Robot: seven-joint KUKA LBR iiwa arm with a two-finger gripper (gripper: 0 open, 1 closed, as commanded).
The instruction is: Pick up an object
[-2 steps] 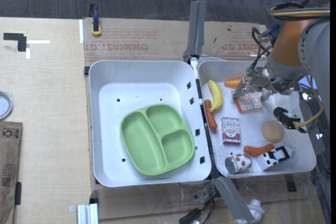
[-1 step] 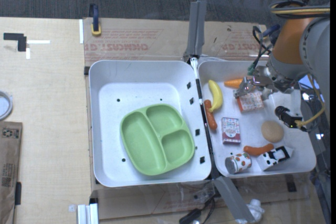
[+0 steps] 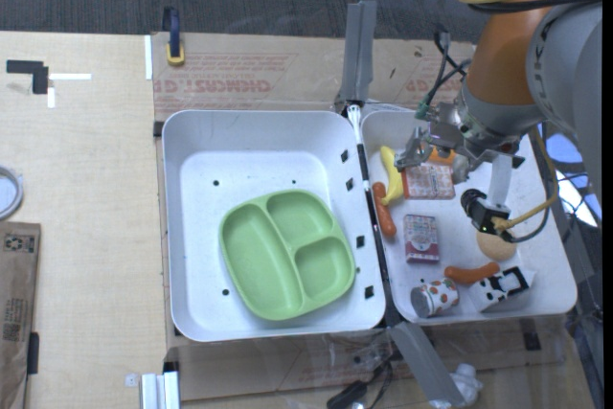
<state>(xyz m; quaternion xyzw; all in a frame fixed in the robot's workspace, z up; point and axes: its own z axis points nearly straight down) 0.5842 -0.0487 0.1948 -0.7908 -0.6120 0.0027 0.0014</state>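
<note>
From my overhead camera I see two white bins side by side on the bench. The left bin (image 3: pixel 192 158) carries a green divided plate (image 3: pixel 287 252), lying flat toward its near side.

The right bin (image 3: pixel 556 287) has the clutter. Along its left wall lie a banana (image 3: pixel 391 173) and, just below it, an orange-red sausage (image 3: pixel 384 211). A flat red-and-white packet (image 3: pixel 428 181) sits near the top, with a small red box (image 3: pixel 420 238) below it. Toward the near edge a small can (image 3: pixel 435 296) lies on its side, beside an orange carrot (image 3: pixel 471 273) and a black-and-white toy (image 3: pixel 505 287). A pale round piece, perhaps an egg (image 3: pixel 495 245), rests near the right.

The arm (image 3: pixel 522 43) reaches in from the right, over the far end of the right bin. The gripper (image 3: pixel 442 147) hangs over the upper edge of the packet, close to it or touching; I cannot tell which. I cannot make out how far it is spread or whether it has hold of anything.
</note>
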